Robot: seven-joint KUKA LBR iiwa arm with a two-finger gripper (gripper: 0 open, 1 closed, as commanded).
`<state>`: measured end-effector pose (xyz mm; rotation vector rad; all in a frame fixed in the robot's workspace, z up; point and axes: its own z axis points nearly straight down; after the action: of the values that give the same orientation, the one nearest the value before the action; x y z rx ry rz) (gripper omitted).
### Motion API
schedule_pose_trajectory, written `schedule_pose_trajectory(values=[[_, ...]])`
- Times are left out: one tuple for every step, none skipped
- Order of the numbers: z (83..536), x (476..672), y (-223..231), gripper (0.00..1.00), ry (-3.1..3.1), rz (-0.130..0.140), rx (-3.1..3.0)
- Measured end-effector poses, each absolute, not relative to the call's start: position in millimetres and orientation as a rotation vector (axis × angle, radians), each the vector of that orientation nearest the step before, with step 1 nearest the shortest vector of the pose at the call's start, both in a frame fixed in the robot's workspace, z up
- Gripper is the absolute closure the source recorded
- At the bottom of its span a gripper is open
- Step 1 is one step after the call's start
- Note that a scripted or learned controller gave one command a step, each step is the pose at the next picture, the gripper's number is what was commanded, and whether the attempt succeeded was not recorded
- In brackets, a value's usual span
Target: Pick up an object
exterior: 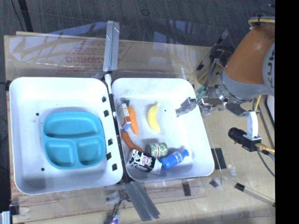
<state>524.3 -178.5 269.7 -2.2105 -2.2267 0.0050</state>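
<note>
A: Right bin point(198, 125) is showing open white floor across its 12 and 2 o'clock parts; the things are crowding toward 6 through 9.

B: End effector point(186, 106) is hanging over the 3 o'clock rim, touching nothing that I can make out. Its grasp state, cannot tell.

A: Banana point(153, 117) is lying near centre, apart from the carrot point(133, 120) at 9. Green can point(158, 149) and blue bottle point(175, 158) are sitting at 6.

B: Left bin point(23, 97) is carrying a blue tray point(74, 139). The arm is running off the frame at 3 o'clock.
</note>
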Motion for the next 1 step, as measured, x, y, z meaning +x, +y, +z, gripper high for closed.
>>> schedule_pose_trajectory(values=[[153.8, 551.8, -157.2, 0.00, -2.602, 0.002, -1.753]])
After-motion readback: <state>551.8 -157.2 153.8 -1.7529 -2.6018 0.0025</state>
